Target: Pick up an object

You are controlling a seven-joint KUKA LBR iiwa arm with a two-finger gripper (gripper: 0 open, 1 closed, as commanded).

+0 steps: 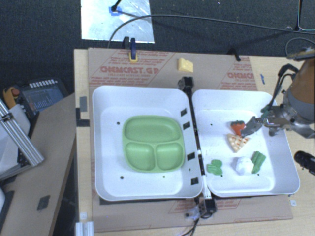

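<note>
Near row, right bin: a green toy piece [214, 167] sits near the divider, a white rounded piece [242, 165] to its right, and a second green piece [257, 162] just beside that — all three close to the bin's near wall, so a descent here has little margin on the near side.
Middle, right bin: a pizza-slice toy [238, 142] lies flat with a red-orange toy [237, 127] just beyond it, the two nearly touching.
Jaws: the gripper [252, 126] reaches in from the right, tip low beside the red-orange toy and the slice; whether the jaws are apart or together I cannot tell, and nothing is visibly held.
Likely target: the red-orange toy or the slice, judging by where the tip points.
Open room: the far half of the right bin [221, 98] gives the arm clear space to lift.
Left bin: a green divided plate [151, 142] lies centred in the left bin [108, 132], well apart from the arm.
Far counter: a yellow block [185, 65] rests on the counter [157, 68] beyond the bins — outside the working area.
</note>
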